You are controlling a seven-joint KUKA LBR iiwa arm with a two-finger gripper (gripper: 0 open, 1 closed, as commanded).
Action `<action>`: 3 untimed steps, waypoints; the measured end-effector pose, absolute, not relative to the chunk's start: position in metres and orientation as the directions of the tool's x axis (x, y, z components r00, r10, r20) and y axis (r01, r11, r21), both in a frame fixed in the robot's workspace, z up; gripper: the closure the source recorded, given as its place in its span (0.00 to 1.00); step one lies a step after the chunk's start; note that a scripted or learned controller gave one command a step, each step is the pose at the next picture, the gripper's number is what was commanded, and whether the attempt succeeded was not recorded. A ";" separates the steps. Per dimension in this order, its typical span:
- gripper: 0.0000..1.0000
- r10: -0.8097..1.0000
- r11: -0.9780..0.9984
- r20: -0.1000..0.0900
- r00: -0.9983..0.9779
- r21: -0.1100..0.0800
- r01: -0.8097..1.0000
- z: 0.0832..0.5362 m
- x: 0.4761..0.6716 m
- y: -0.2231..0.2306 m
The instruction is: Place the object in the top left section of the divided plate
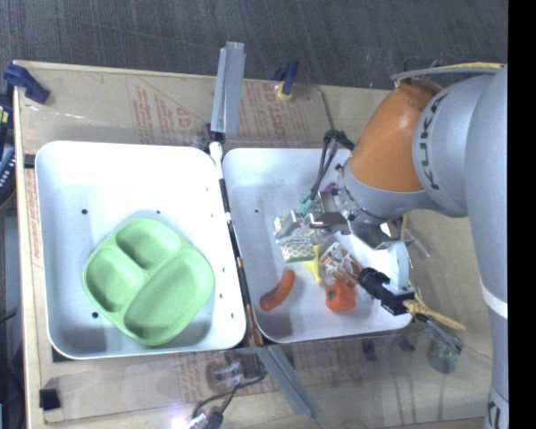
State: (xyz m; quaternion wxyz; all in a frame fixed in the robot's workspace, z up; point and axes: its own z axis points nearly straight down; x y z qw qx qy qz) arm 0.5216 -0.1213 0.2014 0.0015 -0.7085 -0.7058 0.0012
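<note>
Surface (pixel 116 96) held left bin (pixel 62 164) with plate (pixel 149 281) | gripper (pixel 314 214) over packets (pixel 297 250) in right bin (pixel 259 177), grip state untellable | risk: crowded packets might slip or lift together, sausage (pixel 278 290) near

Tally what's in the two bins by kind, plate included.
Green divided plate: 1
Sausage: 1
Orange-red lump: 1
Small packets: 3 (tight cluster, count approximate)
Total: 6
</note>
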 end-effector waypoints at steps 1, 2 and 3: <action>1.00 0.978 0.210 0.001 -0.210 -0.002 0.978 0.287 0.545 -0.046; 1.00 0.954 0.299 0.002 -0.299 -0.003 0.954 0.261 0.517 0.012; 1.00 0.728 0.685 -0.001 -0.685 0.000 0.728 0.257 0.529 0.093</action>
